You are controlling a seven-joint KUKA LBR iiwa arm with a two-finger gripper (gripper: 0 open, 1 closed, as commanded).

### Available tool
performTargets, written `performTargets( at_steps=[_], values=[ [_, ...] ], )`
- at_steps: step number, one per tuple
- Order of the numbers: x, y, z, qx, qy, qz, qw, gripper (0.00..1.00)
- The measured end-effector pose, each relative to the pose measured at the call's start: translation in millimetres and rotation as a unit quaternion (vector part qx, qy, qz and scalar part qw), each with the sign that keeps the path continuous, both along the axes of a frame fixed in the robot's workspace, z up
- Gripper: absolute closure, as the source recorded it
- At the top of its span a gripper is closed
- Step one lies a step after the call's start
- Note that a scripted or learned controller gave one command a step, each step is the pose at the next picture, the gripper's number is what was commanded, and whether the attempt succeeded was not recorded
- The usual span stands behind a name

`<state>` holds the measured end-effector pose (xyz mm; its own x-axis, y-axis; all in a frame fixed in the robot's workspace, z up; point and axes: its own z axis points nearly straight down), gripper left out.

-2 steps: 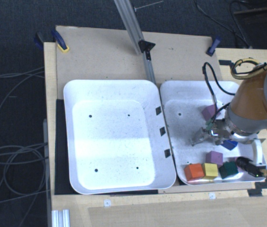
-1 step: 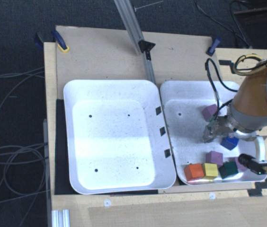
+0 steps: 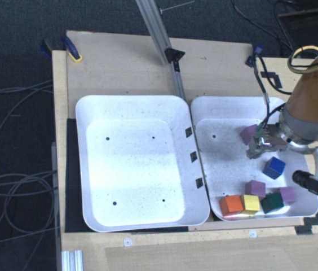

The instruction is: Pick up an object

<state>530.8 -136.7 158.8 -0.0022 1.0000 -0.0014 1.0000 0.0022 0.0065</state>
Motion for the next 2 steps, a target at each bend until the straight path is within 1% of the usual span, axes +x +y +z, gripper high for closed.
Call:
performTargets(
  at_steps=[1, 2],
  values=[
    [1, 0, 43, 0.0, 0.0, 0.0, 1.0, 1.0],
    [7, 5, 106, -0.0002, -0.001, 0.0, 1.0, 1.0]
  ],
)
